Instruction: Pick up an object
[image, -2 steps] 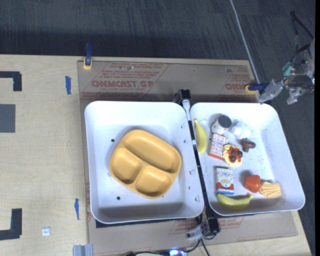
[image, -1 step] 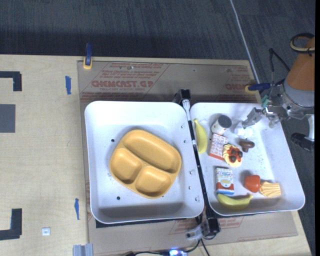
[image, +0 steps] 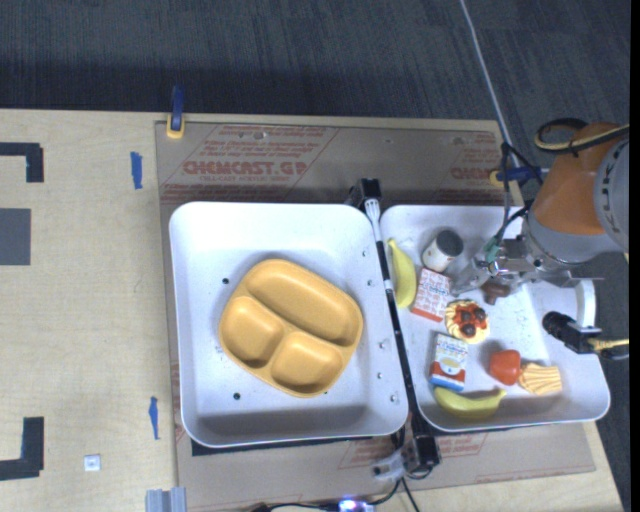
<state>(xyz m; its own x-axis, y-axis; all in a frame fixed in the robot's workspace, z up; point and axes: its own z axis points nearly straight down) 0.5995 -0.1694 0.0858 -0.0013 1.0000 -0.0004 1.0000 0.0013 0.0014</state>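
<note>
Reaching in from the right of the camera view, the grey arm with its orange band (image: 578, 190) hangs its two-finger gripper (image: 497, 272) low over the upper middle of the right-hand shallow white bin (image: 598, 400). Whether anything sits between its tips is hidden by its own body, so its grasp cannot be told.

That bin is where the candidate objects lie, crowded together: a small grey-and-white cylinder (image: 443, 246) just left of the gripper, a red-and-white printed card packet (image: 432, 295), a round toy pizza with dark toppings (image: 467, 320), a small white carton with red and blue print (image: 450, 361), a red toy pepper (image: 506, 366) touching a yellow crinkle-cut fries piece (image: 541, 379), a yellow banana (image: 402, 272) along the left wall and a second yellow banana (image: 468, 400) at the near wall.

The likely risk is the crowding: closing near the cylinder or pizza could nudge a neighbour aside or pinch two things at once, and a rounded piece may slip out.

The left-hand white bin (image: 195, 240) bears a mustard-yellow three-compartment plastic tray (image: 290, 325), well apart from the gripper.

Red lettering on the brown cardboard sheet (image: 330, 150) under the bins reads roughly "CHEMCAST GP"; the print on the packet and carton is too small to read.
</note>
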